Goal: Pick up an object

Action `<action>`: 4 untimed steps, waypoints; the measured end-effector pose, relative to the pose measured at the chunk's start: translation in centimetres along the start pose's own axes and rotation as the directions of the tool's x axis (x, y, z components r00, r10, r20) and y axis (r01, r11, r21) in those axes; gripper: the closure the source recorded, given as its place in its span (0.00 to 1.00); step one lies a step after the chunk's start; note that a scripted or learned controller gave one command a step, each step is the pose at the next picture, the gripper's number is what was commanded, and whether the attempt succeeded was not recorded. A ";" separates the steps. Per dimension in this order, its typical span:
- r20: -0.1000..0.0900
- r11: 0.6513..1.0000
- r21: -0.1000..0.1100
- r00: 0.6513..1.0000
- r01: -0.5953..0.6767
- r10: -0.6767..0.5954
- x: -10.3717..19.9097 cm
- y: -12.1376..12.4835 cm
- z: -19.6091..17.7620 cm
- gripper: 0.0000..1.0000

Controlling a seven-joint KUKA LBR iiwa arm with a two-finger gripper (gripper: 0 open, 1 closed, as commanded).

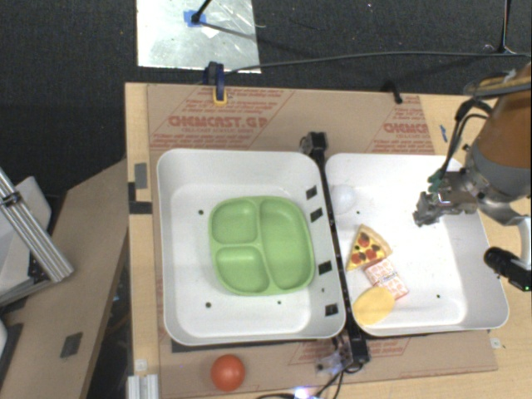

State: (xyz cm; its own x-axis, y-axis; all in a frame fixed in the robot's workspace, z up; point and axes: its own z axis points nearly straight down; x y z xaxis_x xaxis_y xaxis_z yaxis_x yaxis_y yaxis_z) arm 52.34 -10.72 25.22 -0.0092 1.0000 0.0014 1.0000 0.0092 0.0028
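In the right bin (465,264) lie a toy pizza slice (366,248), a small pink-and-white packet (389,278) and a yellow oval piece (373,306), all near the bin's left wall. A white ball (342,197) rests at that bin's upper left. My gripper (426,213) hangs over the right bin's upper middle, right of the pizza slice and apart from every object. Nothing shows between its fingers.
The left bin (179,223) holds a green divided plate (261,244). A red ball (228,372) sits on the bench in front of the left bin. Black clips (316,144) run along the divider between the bins. An aluminium frame (33,231) stands at the left.
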 end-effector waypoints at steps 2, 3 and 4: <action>-0.001 1.000 0.001 1.000 0.001 -0.001 10.7 -0.5 -0.5 1.00; 0.000 1.000 0.003 1.000 0.000 0.000 15.9 -0.5 1.4 1.00; -0.001 1.000 0.002 1.000 0.002 -0.002 21.6 -0.1 1.6 1.00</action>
